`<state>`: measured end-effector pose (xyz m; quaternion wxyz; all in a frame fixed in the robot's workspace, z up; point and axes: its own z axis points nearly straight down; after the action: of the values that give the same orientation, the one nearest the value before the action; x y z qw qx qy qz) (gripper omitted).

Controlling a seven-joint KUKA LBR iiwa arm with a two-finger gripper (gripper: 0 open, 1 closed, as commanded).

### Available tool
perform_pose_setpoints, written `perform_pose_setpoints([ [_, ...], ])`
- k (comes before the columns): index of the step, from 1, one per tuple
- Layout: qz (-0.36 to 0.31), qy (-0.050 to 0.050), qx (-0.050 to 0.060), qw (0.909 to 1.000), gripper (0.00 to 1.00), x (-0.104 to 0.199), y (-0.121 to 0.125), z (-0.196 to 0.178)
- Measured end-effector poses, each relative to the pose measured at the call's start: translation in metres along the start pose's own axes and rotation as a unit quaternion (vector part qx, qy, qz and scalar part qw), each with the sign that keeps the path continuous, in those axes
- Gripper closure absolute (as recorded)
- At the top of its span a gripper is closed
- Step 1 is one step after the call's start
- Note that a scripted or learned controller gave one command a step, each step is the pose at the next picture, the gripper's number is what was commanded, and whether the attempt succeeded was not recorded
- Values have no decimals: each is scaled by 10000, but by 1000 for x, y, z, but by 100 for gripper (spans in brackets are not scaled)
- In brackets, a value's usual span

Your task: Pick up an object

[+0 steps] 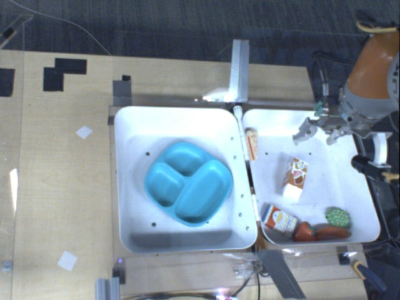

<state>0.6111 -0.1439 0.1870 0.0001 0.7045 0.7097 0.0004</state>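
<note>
The gripper (pixel 320 131) hangs over the upper part of the right bin (pixel 362 186), toward the right edge of the frame, with the grey and orange arm (pixel 373 74) rising behind it at the upper right. Its two fingers (pixel 304 132) are spread apart with nothing between them, so the jaws stand open and hold nothing. Below the gripper, near the middle of the right bin, a small carton (pixel 295 179) with a white and reddish-brown print lies tilted, well apart from the fingers. Along the lower edge of the same bin sits a cluster: an orange and white packet (pixel 279 220) at the lower left corner, a red object (pixel 303 231) just beside it, an orange-red carrot-like piece (pixel 332 232) touching or nearly touching the red one, and a green knobbly item (pixel 337 216) just above that piece. A narrow orange and white stick (pixel 252 144) lies along the bin's left wall, near the divider between the bins. The left bin (pixel 131 167) holds a blue divided plate (pixel 189 183) with three compartments, lying in its middle. Dark cables (pixel 375 167) run down the right side of the right bin, close to the gripper.
</note>
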Motion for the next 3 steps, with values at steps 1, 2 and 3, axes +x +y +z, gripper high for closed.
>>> perform_pose_setpoints([
  [1,905,3,4,9959,0,5,-8,31],
  [2,455,1,-7,9990,0,39,-47,94],
  [3,452,5,-17,9990,100,39,-44,85],
])
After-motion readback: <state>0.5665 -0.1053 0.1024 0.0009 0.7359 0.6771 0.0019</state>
